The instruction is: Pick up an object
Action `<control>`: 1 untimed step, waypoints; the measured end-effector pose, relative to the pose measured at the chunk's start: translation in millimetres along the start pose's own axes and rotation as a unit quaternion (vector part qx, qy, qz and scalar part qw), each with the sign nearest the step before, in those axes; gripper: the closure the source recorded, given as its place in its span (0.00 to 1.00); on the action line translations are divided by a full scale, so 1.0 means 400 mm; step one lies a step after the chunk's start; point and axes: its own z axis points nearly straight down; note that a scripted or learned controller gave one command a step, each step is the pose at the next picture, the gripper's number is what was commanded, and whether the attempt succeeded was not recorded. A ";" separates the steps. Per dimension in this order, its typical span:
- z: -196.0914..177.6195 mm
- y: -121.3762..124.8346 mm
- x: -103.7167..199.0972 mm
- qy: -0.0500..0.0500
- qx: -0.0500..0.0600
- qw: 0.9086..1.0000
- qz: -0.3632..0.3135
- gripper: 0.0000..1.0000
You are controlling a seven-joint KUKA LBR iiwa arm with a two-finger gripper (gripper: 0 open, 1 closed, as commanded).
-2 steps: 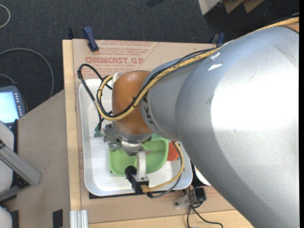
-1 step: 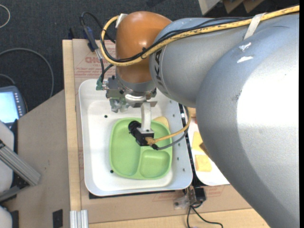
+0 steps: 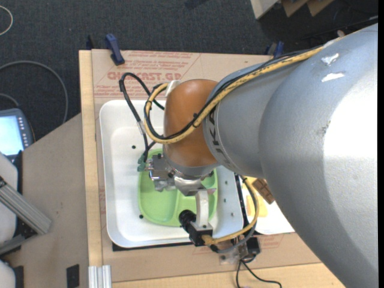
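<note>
At the near edge we see the bench (image 3: 150, 266), a bare strip of board running below the left bin (image 3: 114, 179). Near the bin's near rim lies a light green plate (image 3: 157, 204), well inside the walls, with white floor open to its left. The gripper (image 3: 180, 183) hangs directly over the plate's right part; the wrist hides it, and we cannot tell its state. A slice of the right bin (image 3: 273, 221) shows just beside the arm. Above the wrist sits the orange band (image 3: 189, 125), with a yellow cable (image 3: 180, 138) looped around it. The grey arm (image 3: 300, 155) covers the right side. Farther off, the left bin's far-left corner is bare white, then a cardboard sheet (image 3: 144, 68) and a blue clamp (image 3: 114, 48) at the far edge.
</note>
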 end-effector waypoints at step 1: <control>-0.198 0.171 0.014 0.003 -0.013 1.000 -0.001 1.00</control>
